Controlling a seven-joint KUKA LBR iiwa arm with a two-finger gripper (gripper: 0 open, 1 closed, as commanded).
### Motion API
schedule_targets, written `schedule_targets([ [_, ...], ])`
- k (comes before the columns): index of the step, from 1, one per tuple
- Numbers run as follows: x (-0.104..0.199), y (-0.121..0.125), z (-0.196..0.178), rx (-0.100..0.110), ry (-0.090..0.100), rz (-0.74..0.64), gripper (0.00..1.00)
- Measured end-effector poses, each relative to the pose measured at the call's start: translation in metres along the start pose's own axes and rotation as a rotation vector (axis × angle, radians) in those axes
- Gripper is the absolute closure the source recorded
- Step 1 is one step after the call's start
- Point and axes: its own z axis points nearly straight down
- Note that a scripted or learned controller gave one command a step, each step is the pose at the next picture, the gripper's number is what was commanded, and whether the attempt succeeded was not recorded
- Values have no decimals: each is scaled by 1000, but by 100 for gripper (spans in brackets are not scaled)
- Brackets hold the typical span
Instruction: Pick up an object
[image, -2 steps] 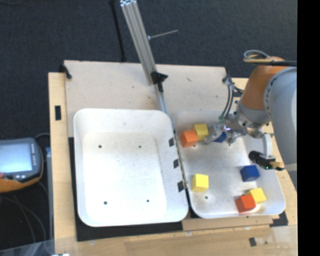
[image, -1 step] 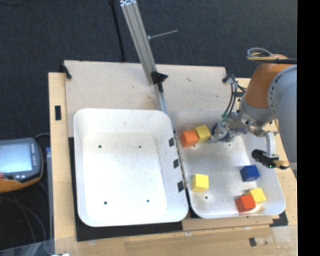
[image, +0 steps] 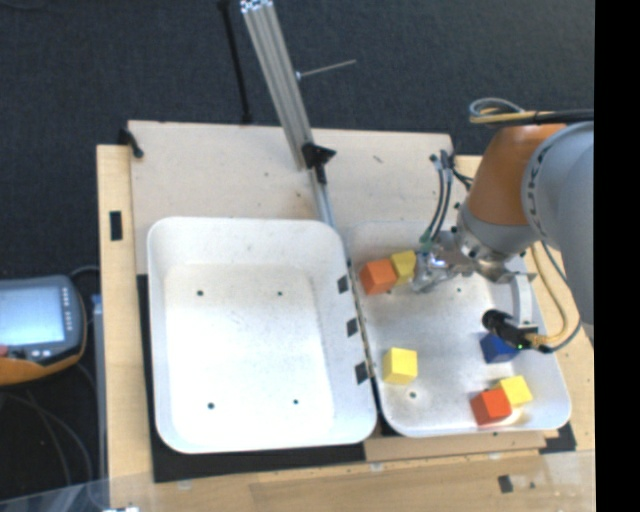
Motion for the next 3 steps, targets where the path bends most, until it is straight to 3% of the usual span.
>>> schedule_targets([
  [1, -3, 0, 2, 1, -1, 4, 0],
  [2, 3, 33, 19, 28, -6, 16, 0],
  [3, -11, 42, 26, 26, -10, 18, 0],
])
